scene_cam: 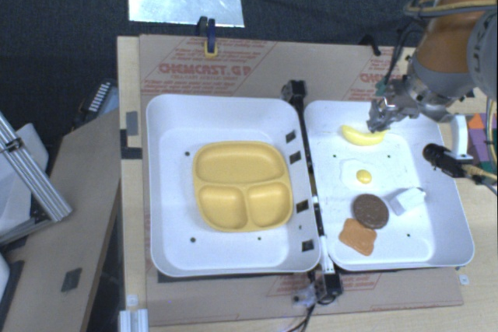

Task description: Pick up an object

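Banana [362, 136] lies just under my gripper [381, 119], not lifted; I cannot tell its grip.

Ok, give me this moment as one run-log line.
gripper: over banana, right bin far end | grasp: unconfirmed | left bin: yellow divided tray | fried egg, brown patty: untouched

You are looking at a robotics lab: the table [249, 62] is a printed board clamped in place, bearing two white bins [167, 120] joined by black clips (toy food lies in the right one). Aluminium framing [31, 179] stands at left, over dark carpet [62, 12], with cables trailing.
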